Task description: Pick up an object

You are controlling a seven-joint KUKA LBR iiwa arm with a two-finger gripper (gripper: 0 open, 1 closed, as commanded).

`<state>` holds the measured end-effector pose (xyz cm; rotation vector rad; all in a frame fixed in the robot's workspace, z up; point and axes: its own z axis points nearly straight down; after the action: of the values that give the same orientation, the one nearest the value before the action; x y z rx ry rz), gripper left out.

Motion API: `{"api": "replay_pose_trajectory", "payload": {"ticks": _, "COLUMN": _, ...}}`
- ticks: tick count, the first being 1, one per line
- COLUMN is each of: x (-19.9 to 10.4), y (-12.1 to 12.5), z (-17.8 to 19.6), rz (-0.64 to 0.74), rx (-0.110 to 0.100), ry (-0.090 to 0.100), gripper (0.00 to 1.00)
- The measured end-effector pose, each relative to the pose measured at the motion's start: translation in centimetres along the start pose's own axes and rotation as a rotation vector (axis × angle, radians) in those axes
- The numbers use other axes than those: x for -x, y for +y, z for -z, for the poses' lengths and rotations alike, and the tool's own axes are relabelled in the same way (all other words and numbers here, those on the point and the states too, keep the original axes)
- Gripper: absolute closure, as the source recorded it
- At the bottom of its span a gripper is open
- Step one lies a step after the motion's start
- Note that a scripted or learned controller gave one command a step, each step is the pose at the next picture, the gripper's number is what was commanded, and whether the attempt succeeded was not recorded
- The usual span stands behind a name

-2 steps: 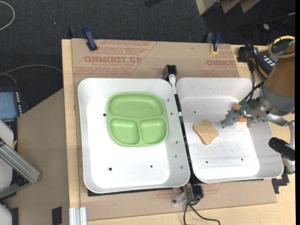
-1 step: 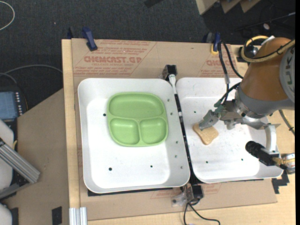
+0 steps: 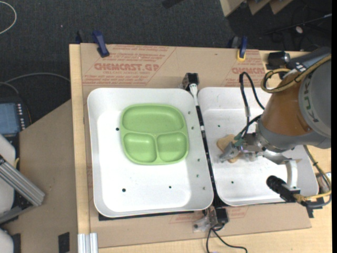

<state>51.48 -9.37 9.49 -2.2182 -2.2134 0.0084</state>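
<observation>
The hand sits low on a tan object; its spread can't be made out

Dark carpet floor surrounds the cardboard-covered tabletop. Blue clamps grip its far edge. Black cables cross the floor at left.

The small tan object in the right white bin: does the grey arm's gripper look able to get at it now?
Probably yes. The two-finger gripper is low in the right white bin, right at the small tan object, and nothing lies between them. Whether it grips it I cannot tell.
</observation>
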Motion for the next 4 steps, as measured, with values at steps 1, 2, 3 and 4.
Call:
{"api": "replay_pose_trajectory", "payload": {"ticks": 1, "x": 2.9, "y": 5.3, "z": -0.8, "rz": 0.004, "rx": 0.015, "ry": -0.002, "gripper": 0.00}}
{"api": "replay_pose_trajectory", "payload": {"ticks": 2, "x": -6.9, "y": 1.8, "z": 9.5, "rz": 0.011, "rx": 0.016, "ry": 0.001, "gripper": 0.00}}
{"api": "replay_pose_trajectory", "payload": {"ticks": 3, "x": -4.5, "y": -2.1, "z": 11.3, "rz": 0.000, "rx": 0.006, "ry": -0.001, "gripper": 0.00}}
{"api": "replay_pose_trajectory", "payload": {"ticks": 4, "x": 0.9, "y": -3.6, "z": -1.3, "rz": -0.005, "rx": -0.001, "ry": -0.002, "gripper": 0.00}}
